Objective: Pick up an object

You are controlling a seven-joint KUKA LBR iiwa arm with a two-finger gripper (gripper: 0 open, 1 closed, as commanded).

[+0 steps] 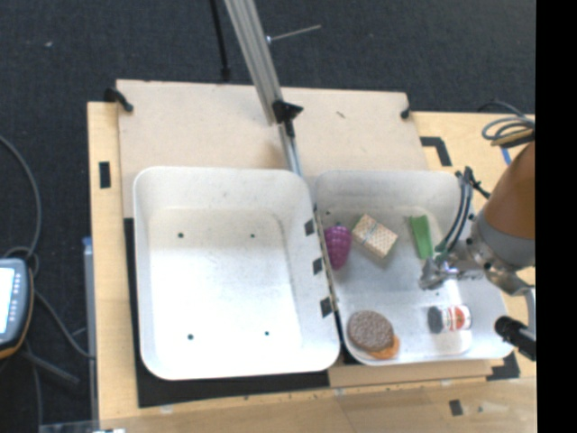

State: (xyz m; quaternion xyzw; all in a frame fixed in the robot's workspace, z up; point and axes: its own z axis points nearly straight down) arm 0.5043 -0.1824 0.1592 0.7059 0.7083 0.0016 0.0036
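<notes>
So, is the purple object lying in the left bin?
No, the purple object lies in the right bin, close to its left wall beside the tan block.

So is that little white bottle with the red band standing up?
No, the small white bottle with the red band lies on its side in the right bin.

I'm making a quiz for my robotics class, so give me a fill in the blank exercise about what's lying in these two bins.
1. The purple object lies against the ____ wall of the right bin.
2. The green object lies to the ____ of the tan block.
3. The brown round object lies in the ____ bin.
4. The gripper is over the ____ bin.

Missing words: left; right; right; right
</notes>
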